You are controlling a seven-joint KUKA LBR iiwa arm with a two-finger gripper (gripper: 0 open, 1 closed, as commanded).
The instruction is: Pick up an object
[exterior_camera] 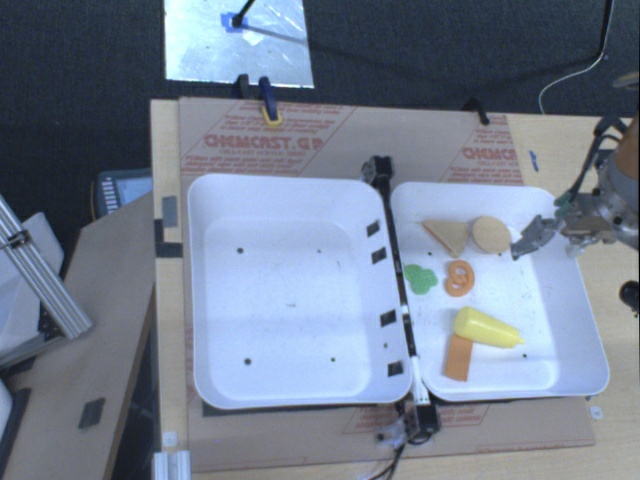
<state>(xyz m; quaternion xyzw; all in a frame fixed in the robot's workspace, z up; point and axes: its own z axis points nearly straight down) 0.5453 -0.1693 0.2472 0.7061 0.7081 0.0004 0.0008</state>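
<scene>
— Where do you see the gripper now?

— Over the right bin, at its far right part, just beside the round tan piece. You cannot tell if it is open; nothing is visibly in it.

— And the other objects?

— The tan wedge, green piece, orange ring, yellow cone and orange block lie in the same bin. The left bin is beside it.

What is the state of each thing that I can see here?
gripper: over the right bin's upper right, beside the round tan piece, holding nothing visible
right bin: holds six pieces
yellow piece: lying flat, touching the orange block
orange ring: lying flat
</scene>
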